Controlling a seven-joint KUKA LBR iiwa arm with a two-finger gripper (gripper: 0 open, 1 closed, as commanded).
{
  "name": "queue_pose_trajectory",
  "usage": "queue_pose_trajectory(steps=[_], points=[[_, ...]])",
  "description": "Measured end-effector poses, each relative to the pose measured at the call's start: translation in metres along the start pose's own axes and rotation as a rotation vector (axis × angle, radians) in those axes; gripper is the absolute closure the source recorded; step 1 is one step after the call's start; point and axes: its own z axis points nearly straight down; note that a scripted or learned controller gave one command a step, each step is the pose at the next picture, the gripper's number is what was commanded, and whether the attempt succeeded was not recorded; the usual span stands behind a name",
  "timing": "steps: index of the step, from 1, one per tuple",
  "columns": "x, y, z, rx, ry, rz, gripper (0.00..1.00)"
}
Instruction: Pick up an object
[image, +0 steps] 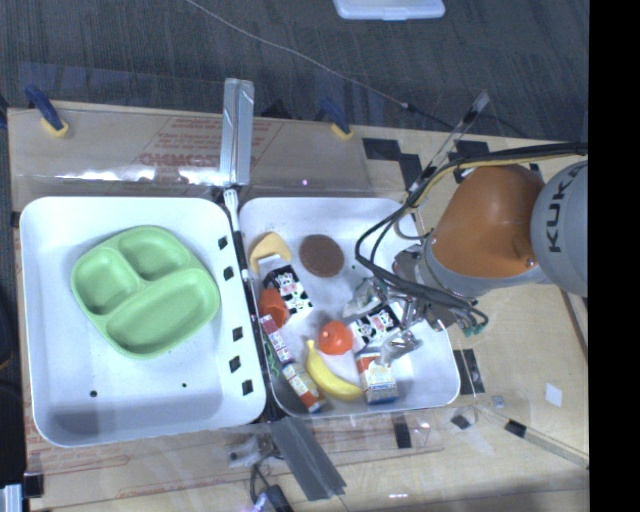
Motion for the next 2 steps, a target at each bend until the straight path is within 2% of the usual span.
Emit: queue_pose_trajectory(steps=[1, 2], points=[[-0.016, -0.004, 0.039, -0.003, 0.001, 0.071, 0.0], [0.009, 0.014, 0.037, 0.007, -0.011, 0.076, 0.0]])
